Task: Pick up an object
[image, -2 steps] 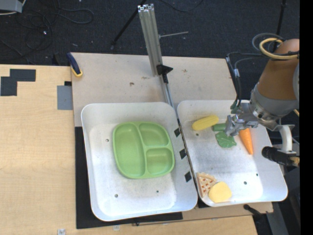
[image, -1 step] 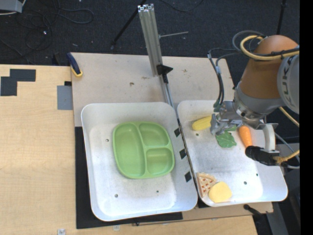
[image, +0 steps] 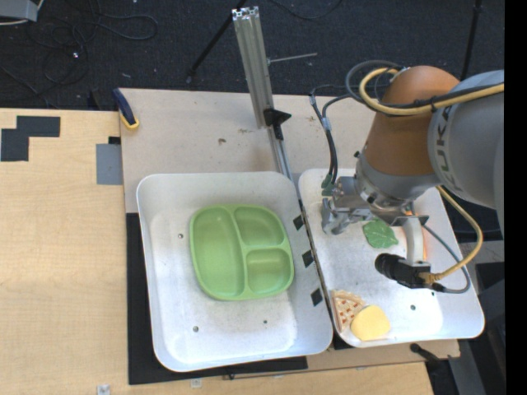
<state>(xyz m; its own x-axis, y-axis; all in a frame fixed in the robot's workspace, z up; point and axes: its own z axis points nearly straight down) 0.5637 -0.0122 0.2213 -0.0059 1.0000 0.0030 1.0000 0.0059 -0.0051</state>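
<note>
**Down in the right bin, jaws over the near-left corner of the toys**

Now the arm (image: 428, 138) hangs low over the right bin (image: 461, 323), its jaws (image: 342, 219) down near the bin's left wall. Whether they stand apart or together, I cannot tell; the wrist hides them, and nothing shows between them. Just to their right lies a green leaf-shaped piece (image: 380, 234), with an orange-and-white stick (image: 414, 241) beyond it. Nearer the camera from the jaws sit a waffle piece (image: 346, 309) and a yellow round piece (image: 370, 322), touching each other. Well off to the jaws' left, the left bin (image: 165, 319) carries a green divided plate (image: 241, 251), lying flat on the bench (image: 189, 130).
</note>
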